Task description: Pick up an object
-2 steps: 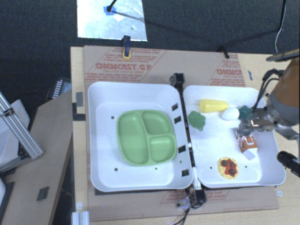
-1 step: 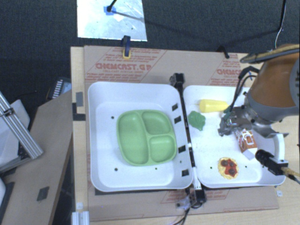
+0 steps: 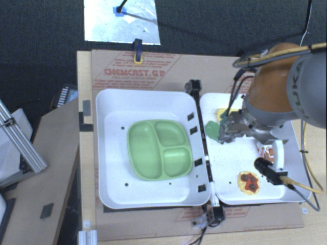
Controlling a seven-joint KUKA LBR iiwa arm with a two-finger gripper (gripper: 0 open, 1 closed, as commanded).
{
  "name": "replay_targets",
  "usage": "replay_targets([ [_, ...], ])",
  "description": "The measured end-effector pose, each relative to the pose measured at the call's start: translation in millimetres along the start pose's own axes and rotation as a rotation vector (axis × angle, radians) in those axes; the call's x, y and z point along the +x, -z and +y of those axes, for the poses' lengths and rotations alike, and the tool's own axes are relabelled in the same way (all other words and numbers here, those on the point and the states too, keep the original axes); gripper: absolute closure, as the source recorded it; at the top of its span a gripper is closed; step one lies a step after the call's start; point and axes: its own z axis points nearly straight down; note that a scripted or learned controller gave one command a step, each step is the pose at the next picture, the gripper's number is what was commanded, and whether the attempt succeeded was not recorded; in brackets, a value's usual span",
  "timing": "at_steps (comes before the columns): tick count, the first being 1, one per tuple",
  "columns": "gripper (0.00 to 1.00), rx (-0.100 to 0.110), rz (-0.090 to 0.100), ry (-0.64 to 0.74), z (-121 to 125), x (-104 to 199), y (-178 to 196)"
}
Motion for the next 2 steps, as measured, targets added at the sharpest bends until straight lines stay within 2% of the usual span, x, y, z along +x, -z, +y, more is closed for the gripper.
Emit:
replay_targets([
  [1,1.0,0.0,0.001,0.0,13,51,-8],
  [2,1.0,-0.002,0.002,0.001,32,103,8],
])
